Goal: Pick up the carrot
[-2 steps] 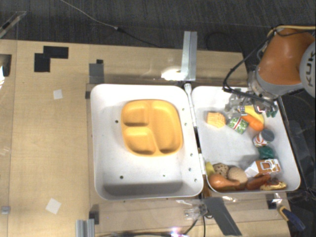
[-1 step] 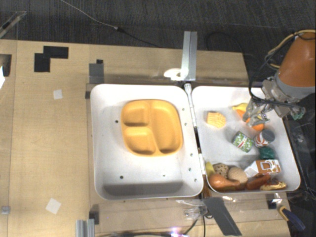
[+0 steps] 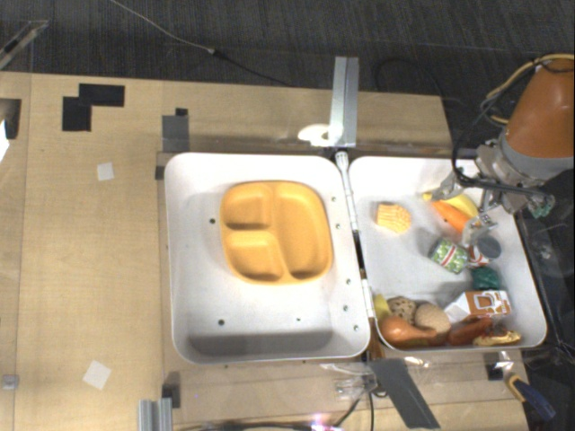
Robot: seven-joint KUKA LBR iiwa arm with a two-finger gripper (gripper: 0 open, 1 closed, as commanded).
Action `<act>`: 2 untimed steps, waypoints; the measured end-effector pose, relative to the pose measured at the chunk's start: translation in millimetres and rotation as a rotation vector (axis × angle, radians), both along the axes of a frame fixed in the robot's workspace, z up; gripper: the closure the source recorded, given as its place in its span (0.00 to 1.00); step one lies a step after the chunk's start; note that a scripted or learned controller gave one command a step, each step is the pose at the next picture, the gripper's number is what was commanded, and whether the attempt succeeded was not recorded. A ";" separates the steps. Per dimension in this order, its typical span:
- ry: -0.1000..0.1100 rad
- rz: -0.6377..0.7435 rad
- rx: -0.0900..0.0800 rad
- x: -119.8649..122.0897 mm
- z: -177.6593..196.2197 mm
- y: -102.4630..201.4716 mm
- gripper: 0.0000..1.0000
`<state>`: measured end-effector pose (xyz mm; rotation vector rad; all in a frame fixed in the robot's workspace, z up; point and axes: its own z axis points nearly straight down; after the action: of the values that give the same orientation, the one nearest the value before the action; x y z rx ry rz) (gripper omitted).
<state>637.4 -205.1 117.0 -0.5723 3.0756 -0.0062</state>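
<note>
Carrot [image 3: 452, 214]: orange, lying in right bin [image 3: 395, 268], directly under gripper [image 3: 469, 206]. Finger spread: cannot tell. Green packet [image 3: 448, 255] just below, corn piece [image 3: 393, 217] to its left. Descend centred; avoid nudging neighbours.

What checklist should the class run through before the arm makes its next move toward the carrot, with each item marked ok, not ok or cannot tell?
1. Carrot located: cannot tell. An orange item lies at the top of the right bin, but its shape is partly hidden.
2. Gripper over the right bin: ok, it sits just beside that orange item.
3. Something held between the fingers: cannot tell.
4. Neighbours apart from the target: not ok, a yellow piece touches it and a green-and-white packet lies just below.
5. Yellow divided tray out of the way: ok, it rests in the left bin.
</note>
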 end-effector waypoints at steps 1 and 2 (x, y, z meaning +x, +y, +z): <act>0.001 -0.118 0.004 -18.8 -27.8 67.7 0.00; 0.000 -0.358 0.005 17.0 -28.3 37.3 0.00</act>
<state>654.3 -167.8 88.6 -0.0154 3.1280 -0.0021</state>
